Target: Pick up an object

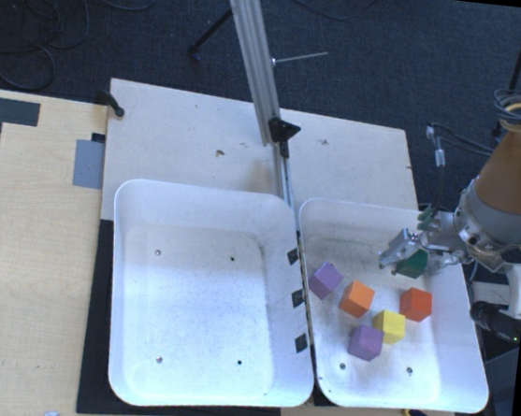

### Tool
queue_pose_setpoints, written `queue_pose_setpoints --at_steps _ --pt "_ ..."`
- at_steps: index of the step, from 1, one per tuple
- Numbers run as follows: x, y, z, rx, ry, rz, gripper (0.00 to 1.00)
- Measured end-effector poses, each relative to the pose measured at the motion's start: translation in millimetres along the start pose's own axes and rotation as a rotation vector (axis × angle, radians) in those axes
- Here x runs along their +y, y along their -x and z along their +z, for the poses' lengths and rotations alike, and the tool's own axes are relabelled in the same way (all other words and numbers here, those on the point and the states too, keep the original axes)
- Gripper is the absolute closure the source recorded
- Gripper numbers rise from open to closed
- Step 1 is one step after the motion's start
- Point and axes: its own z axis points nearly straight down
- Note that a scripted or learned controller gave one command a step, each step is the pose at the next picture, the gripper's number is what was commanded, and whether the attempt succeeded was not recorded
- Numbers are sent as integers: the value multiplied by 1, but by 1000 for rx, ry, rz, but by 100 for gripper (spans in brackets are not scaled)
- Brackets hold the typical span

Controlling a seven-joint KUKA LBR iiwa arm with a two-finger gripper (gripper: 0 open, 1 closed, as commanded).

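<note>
My gripper hangs over the upper right part of the right bin. A green block sits between its fingers, and the gripper is shut on it. Loose on the bin floor below and to the left lie a purple cube, an orange cube, a red cube, a yellow cube and a second purple cube. The red cube is the nearest to the gripper, just below it.
The left bin adjoins the right one, with black clips along the shared wall. A slanted metal bar rises from the back of the bench. The arm's orange band stands at the right edge.
</note>
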Motion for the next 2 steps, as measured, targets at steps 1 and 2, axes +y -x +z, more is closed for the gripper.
queue_pose_setpoints --at_steps 1,2 --pt "0 1 -10 0 0 1 100" --pt "0 2 -19 0 0 1 100"
